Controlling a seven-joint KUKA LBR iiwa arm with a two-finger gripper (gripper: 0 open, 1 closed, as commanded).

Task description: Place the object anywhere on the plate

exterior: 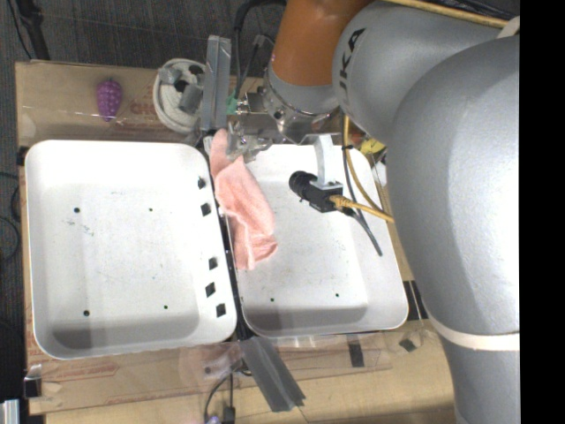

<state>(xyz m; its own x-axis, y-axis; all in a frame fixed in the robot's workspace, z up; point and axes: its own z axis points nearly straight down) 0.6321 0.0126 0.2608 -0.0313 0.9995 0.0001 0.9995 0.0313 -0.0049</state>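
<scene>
The arm (424, 122) is reaching in from the right, its orange band (309, 25) sitting high in the view and its grey bulk covering much of the right side. The gripper (237, 141) is hanging over the far left corner of the right bin (353, 299), just beside the wall the two bins share. A pink cloth (245, 208) is drooping from it: the top of the cloth is bunched up at the fingers, which appear to be clamped on it, though the metal parts there are crowding the spot and the grip is hard to make out cleanly. The lower part of the cloth is trailing down along the left side of the right bin, next to the divider, and seems to be touching the bin floor. A black fitting (309, 189) with a yellow cable (366, 208) is hanging over the middle of the same bin. The left bin (115, 246) is lying beside it with its floor bare. On the tabletop (62, 113) beyond the left bin, a small purple object (109, 98) is resting near the far edge, and a white round object (179, 91) is sitting to its right, close to the gripper.
</scene>
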